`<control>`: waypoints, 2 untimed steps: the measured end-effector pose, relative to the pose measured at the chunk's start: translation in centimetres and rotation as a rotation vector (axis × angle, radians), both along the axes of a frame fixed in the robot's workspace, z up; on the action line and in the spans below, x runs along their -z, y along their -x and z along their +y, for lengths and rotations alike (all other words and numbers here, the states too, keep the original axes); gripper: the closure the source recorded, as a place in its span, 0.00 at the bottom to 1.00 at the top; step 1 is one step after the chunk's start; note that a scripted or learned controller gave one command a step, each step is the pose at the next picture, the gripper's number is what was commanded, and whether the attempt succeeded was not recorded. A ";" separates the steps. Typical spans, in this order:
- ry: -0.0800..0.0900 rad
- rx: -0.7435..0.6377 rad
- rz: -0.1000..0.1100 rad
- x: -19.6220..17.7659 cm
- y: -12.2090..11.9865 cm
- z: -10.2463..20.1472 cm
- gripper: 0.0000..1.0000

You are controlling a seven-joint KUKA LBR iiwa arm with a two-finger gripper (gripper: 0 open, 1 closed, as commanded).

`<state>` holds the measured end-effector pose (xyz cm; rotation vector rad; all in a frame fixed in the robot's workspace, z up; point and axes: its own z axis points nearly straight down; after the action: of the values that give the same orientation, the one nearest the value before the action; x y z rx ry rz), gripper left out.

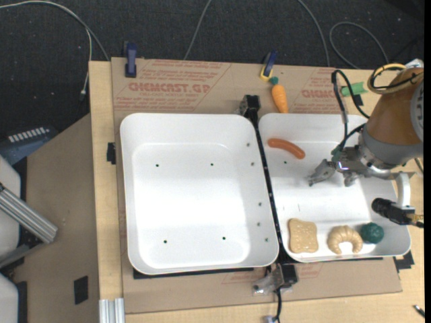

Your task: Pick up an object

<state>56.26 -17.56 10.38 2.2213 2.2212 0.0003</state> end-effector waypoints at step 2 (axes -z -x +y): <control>0.000 0.000 0.000 0.0 0.0 0.0 0.00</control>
<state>56.26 -17.56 10.38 2.2213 2.2212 0.0003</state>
